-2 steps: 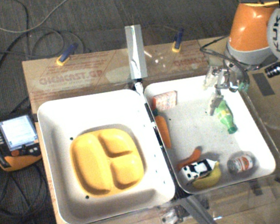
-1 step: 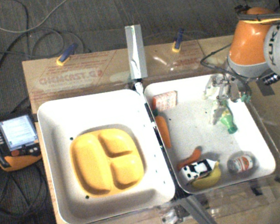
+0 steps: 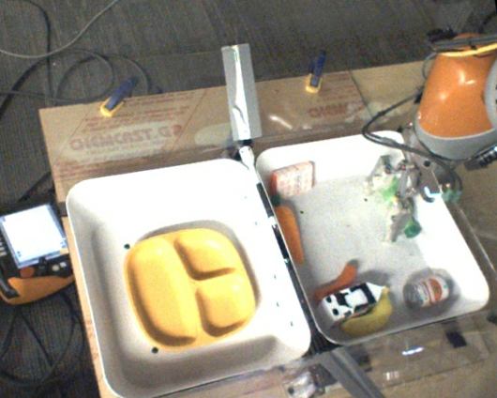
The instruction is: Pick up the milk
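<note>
The milk (image 3: pixel 353 299) is a small carton with black and white cow patches. It lies on its side near the front edge of the right bin (image 3: pixel 348 223), resting against a yellow banana (image 3: pixel 372 317). My gripper (image 3: pixel 405 186) hangs low over the bin's right side, well behind and to the right of the milk. It sits among a clear and green object (image 3: pixel 411 227), which blurs its outline. The milk lies free, with nothing touching it but the banana.
An orange carrot (image 3: pixel 289 233) lies along the right bin's left wall and a pink box (image 3: pixel 294 179) at its back left. A small orange piece (image 3: pixel 340 277) lies just behind the milk, a can (image 3: pixel 428 290) front right. The left bin holds a yellow divided tray (image 3: pixel 192 282).
</note>
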You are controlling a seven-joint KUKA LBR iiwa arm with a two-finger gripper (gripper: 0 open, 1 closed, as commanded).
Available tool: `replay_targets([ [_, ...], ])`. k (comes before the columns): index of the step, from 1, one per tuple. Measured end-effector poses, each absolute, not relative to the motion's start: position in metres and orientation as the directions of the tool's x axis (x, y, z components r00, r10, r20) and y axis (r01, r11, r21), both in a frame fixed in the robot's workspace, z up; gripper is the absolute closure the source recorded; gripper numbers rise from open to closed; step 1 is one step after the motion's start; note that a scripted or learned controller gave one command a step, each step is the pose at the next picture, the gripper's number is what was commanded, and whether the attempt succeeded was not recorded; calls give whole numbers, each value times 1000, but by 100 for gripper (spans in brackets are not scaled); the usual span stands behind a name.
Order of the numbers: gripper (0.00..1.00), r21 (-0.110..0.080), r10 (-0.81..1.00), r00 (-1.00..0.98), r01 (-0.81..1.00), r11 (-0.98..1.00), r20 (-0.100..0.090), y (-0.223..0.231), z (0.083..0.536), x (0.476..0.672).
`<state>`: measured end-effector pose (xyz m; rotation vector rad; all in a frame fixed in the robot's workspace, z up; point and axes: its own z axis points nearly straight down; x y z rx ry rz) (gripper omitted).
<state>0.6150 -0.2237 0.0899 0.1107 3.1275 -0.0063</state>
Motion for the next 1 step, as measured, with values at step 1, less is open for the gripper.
replay_targets([
  [1,0,-4,-56,-998,-56,998,-1,-226,90,666],
])
